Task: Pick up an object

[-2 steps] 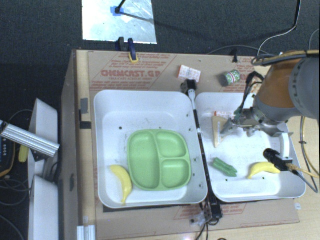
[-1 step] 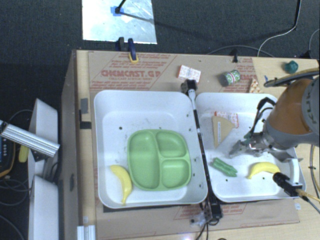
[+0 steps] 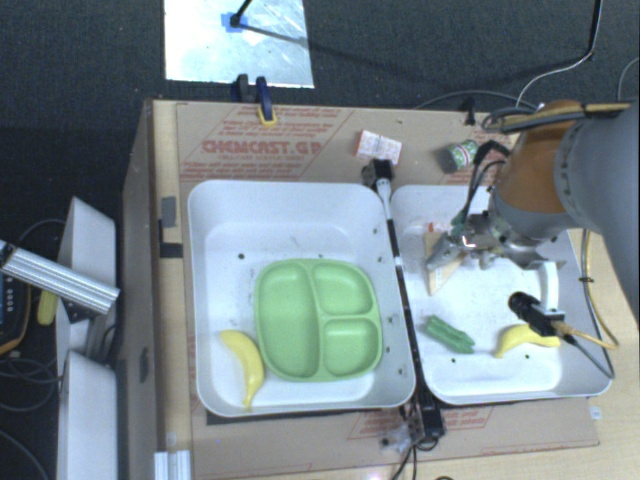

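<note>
My gripper [image 3: 452, 255] is low over the upper left part of the right bin [image 3: 570, 378], reaching in from the right. A pale tan wedge [image 3: 437, 278] lies right at its tip, touching it or just under it; whether it is gripped is unclear. A green pod-shaped piece [image 3: 448, 333] lies in the same bin, nearer the front. A small yellow banana [image 3: 524, 341] rests to its right, by the front right corner.
The left bin [image 3: 215, 218] holds a green divided plate [image 3: 318, 318] and a second yellow banana [image 3: 245, 363] at its front left. A raised rim [image 3: 397, 268] separates the bins. A small green and white can [image 3: 462, 154] and a white tag [image 3: 378, 146] lie behind them.
</note>
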